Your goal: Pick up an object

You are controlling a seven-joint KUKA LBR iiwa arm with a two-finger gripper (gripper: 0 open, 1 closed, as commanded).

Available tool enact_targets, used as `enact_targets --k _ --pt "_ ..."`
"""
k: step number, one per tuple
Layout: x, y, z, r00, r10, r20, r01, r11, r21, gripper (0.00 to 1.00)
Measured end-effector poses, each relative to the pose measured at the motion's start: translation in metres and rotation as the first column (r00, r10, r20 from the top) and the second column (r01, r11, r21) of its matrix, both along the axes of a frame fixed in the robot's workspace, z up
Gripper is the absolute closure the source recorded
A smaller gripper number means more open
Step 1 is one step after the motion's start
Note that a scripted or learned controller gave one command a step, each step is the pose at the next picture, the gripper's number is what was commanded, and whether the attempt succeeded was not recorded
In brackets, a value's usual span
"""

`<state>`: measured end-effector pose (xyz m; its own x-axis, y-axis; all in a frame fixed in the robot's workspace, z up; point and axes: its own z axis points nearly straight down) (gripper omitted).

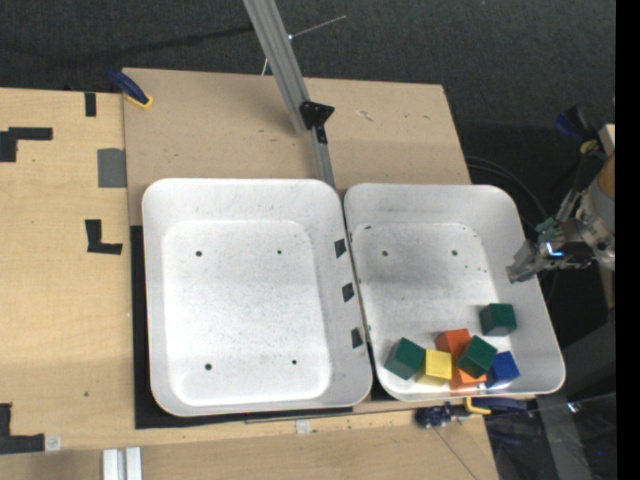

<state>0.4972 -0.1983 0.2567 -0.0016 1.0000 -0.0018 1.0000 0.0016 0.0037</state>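
Several small blocks lie clustered in the near right corner of the right bin: a dark green block set slightly apart, a green block, a yellow block, an orange block, another green block and a blue block. My gripper hangs at the right bin's right rim, up and to the right of the blocks and apart from them. Nothing is seen held in it.
The left bin sits beside the right one. A slanted metal pole with a black clamp runs down to the seam between the bins. Small blue-and-yellow clips sit at the back left and front.
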Motion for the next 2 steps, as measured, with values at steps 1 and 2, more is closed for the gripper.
enact_targets --k 1,2 --pt "0.01 0.044 -0.005 1.0 0.003 -0.004 -0.003 1.0 0.002 1.0" --pt "0.013 0.098 0.002 1.0 0.005 -0.004 -0.005 1.0 0.003 1.0"
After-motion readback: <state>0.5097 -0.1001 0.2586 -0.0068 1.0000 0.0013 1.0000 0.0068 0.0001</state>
